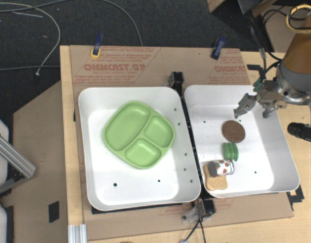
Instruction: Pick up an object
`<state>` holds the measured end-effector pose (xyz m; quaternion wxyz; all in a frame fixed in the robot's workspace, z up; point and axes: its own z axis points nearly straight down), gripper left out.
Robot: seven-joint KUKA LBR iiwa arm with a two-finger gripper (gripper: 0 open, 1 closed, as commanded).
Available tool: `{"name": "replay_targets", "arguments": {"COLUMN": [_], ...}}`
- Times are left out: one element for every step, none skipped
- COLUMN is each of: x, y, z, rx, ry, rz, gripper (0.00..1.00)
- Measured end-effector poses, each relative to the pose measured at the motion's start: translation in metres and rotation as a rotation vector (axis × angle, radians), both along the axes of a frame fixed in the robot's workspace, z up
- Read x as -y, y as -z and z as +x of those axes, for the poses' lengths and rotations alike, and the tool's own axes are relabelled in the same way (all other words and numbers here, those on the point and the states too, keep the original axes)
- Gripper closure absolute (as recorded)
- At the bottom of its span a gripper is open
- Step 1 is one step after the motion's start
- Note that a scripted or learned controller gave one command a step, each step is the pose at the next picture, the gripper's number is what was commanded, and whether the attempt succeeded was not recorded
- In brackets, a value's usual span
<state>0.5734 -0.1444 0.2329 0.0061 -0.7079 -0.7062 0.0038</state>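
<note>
Dark carpet with loose cables surrounds the bench (pixel 120 59), a cardboard-covered top carrying two bins. On the left, a green divided plate (pixel 139 134) lies in the left bin (pixel 94 186). In the right bin (pixel 266 178) sit a brown disc (pixel 233 131), a green piece (pixel 230 151) and, nearest, what looks like toast with a small toy (pixel 219 174). Farther right, the end effector (pixel 256 106) hangs spread wide and empty, beyond the disc. That flat disc may slip the fingers; crowded neighbours could be nudged.

Robot lab: clamped cardboard bench (pixel 145 59), loose cables (pixel 49 19), white bins (pixel 94 151).
</note>
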Motion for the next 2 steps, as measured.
{"name": "replay_targets", "arguments": {"x": [0.000,0.002], "y": [-0.007,0.047], "z": [0.003,-0.008], "rx": [0.013,0.007], "ry": [-0.003,-0.002], "rz": [-0.002,-0.001], "gripper": [0.00,0.00]}}
